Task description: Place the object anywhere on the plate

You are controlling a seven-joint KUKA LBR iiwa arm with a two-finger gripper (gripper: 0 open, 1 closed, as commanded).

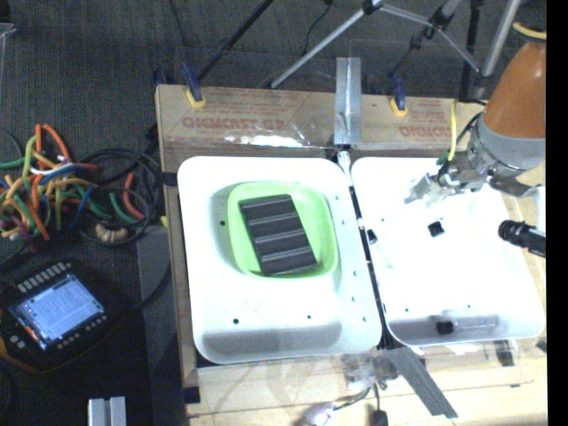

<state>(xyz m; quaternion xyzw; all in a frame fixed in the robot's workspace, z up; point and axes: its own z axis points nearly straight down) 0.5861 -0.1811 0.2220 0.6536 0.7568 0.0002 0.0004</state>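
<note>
Grey arm (519, 114) angled down over right bin (461, 264), gripper (424, 190) finger state unclear; dark ridged block (278, 235) on green plate (238, 238)

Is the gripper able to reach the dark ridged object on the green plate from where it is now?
Probably yes. The gripper is over the right bin, and the dark ridged object lies uncovered on the green plate in the left bin. Only the low bin walls lie between them.
</note>
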